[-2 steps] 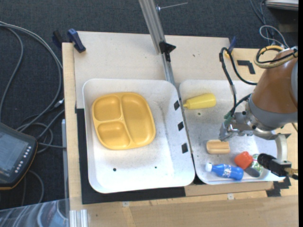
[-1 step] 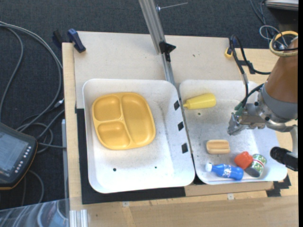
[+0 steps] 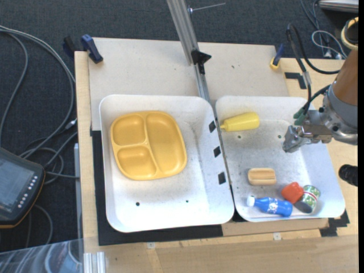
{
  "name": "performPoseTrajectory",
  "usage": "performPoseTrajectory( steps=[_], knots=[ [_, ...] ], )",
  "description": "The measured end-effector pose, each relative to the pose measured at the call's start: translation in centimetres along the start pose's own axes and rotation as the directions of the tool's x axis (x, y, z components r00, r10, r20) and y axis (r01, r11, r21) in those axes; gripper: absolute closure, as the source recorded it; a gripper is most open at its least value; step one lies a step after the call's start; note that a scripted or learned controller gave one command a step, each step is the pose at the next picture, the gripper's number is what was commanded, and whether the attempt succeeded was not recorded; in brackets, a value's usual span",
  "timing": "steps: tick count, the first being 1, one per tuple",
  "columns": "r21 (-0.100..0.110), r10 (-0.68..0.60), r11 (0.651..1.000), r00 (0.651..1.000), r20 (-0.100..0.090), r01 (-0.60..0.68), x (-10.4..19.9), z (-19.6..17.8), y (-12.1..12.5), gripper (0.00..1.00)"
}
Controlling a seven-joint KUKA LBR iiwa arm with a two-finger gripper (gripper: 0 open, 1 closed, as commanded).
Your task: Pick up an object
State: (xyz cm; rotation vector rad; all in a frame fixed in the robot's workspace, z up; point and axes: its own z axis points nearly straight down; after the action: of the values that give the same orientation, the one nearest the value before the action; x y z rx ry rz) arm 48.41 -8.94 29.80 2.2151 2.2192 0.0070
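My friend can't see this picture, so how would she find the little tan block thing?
Look in the right bin, the one without the yellow plate. Near its middle, below the yellow bottle, lies the tan block. It is the only pale, rounded, bun-coloured piece, lying apart from the blue, red and green things in the corner.

Arm (image 3: 347, 90) cut off at right edge.
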Motion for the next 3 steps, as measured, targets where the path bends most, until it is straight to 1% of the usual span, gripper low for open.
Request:
performPoseTrajectory(
  steps=[1, 2, 3],
  knots=[
    [0.011, -0.003, 1.0, 1.0, -0.004, 0.003, 4.1, 2.2, 1.4, 1.0],
    [0.006, -0.004, 1.0, 1.0, -0.002, 0.004, 9.0, 2.8, 3.2, 1.0],
    [0.013, -0.004, 1.0, 1.0, -0.004, 0.004, 13.2, 4.6, 3.2, 1.0]
  ],
)
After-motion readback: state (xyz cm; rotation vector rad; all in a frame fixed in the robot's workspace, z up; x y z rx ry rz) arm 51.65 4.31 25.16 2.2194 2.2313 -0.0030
